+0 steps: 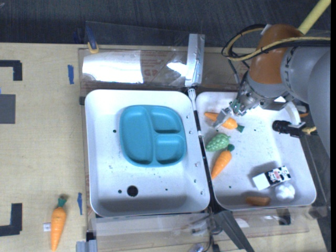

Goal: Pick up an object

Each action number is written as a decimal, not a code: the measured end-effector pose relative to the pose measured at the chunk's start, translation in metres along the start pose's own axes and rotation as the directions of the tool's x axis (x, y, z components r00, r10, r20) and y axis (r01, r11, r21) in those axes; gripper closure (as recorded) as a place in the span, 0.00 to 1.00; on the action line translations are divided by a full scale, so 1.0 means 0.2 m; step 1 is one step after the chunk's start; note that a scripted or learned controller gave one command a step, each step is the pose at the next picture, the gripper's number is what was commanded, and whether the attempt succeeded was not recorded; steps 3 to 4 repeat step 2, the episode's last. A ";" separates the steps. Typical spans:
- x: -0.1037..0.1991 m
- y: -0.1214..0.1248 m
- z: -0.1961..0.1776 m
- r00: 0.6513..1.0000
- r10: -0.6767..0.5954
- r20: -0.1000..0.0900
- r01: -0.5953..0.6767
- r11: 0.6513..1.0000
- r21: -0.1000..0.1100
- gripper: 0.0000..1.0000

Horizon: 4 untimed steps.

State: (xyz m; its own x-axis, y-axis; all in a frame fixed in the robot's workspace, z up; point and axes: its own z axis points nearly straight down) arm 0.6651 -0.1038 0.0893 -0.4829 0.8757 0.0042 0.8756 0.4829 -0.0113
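Observation:
My gripper (230,113) hangs low over the upper left part of the right bin (299,156), at the end of the grey arm with its orange band (274,56). Its tip sits right over a small orange carrot (220,121) with a green top, touching or nearly touching it. Just below lie a green leafy toy (217,142) and a larger carrot (221,161). Near the bin's front right are a black-and-white toy cow (273,177), a white lump (286,192) and a brown sausage (257,199).
The left bin (100,156) holds a blue divided plate (153,134) and a small black disc (132,191). Another carrot (58,222) lies outside on the wooden bench at front left. A black cable fitting (286,126) juts over the right bin's right side.

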 end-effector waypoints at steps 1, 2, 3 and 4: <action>0.00 0.02 -0.05 1.000 -0.004 0.008 0.004 1.000 -0.013 1.00; 0.33 0.20 -0.50 0.989 0.146 0.005 -0.146 0.989 -0.021 1.00; 0.33 0.20 -0.50 0.989 0.146 0.005 -0.146 0.989 -0.021 1.00; 0.33 0.20 -0.50 0.989 0.146 0.005 -0.146 0.989 -0.021 1.00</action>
